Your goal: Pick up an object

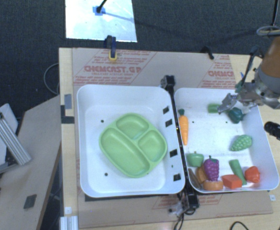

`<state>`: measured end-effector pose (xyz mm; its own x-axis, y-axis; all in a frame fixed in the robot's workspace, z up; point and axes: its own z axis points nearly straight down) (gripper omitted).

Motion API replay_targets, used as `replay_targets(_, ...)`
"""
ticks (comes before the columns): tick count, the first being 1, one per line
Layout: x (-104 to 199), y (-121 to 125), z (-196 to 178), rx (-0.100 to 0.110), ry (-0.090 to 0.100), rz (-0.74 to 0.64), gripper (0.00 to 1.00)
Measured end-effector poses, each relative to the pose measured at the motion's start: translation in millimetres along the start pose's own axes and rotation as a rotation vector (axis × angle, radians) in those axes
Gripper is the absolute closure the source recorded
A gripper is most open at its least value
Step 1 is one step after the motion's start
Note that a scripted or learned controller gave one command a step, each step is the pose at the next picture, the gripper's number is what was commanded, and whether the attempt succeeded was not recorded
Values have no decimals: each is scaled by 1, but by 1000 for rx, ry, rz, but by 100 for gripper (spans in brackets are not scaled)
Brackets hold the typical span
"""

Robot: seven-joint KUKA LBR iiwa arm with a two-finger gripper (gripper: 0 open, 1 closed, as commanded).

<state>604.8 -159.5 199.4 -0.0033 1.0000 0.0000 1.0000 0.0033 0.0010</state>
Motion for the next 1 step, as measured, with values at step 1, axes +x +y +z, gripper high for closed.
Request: replay_targets(1,2,-8,45,2,0,2,0)
